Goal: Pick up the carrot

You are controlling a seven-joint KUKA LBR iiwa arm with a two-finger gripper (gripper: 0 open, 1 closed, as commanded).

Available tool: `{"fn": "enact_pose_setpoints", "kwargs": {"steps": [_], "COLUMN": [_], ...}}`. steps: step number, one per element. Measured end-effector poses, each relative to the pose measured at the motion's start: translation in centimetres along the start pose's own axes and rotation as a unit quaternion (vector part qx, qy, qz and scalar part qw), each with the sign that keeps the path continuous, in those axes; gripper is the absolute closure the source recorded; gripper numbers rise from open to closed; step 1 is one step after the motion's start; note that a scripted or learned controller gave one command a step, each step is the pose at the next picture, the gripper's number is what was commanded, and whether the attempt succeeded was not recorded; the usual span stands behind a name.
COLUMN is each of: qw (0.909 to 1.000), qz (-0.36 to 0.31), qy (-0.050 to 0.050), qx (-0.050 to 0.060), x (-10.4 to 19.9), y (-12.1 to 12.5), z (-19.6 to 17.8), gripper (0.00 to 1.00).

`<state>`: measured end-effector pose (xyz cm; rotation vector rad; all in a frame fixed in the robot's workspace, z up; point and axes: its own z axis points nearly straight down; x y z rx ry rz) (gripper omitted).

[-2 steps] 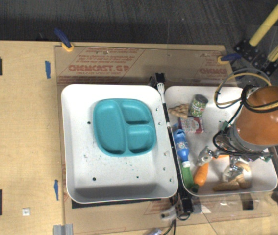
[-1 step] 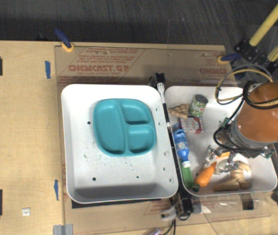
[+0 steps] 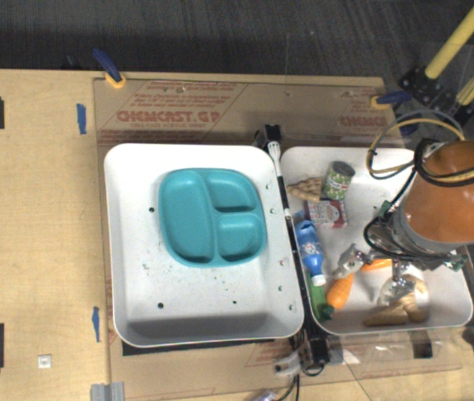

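The carrot (image 3: 342, 289) is small and orange with a green top. It lies tilted near the front left of the right bin (image 3: 462, 303), its green end toward the bin's left wall. My gripper (image 3: 376, 275) hangs low under the orange-banded wrist, just right of and slightly behind the carrot. A short orange piece (image 3: 377, 265) shows right at the gripper; I cannot tell whether it belongs to the carrot. The wrist hides much of the gripper.
The right bin also holds a blue bottle (image 3: 308, 247), a green can (image 3: 338, 180), a tan object (image 3: 306, 190), a red-and-white packet (image 3: 328, 214) and a brown stick-like item (image 3: 395, 312). A teal divided plate (image 3: 213, 215) sits in the left bin (image 3: 136, 291).
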<state>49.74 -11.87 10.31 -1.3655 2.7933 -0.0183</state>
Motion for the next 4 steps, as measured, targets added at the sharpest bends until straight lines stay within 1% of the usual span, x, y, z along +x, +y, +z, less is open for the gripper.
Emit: {"fn": "enact_pose_setpoints", "kwargs": {"steps": [1,2,3,4], "qw": [0.9957,0.9939,0.9998,0.9999], "qz": [0.093,-0.11,0.018,0.017], "qy": [0.003,0.004,0.005,0.0], "qx": [0.0,-0.002,-0.003,0.0], "x": [1.2,-1.6,-0.9,-1.4], "y": [-0.2,1.5,2.0,1.9], "z": [1.0,1.1,1.1,-0.1], "gripper": [0.0,0.0,0.0,1.0]}}
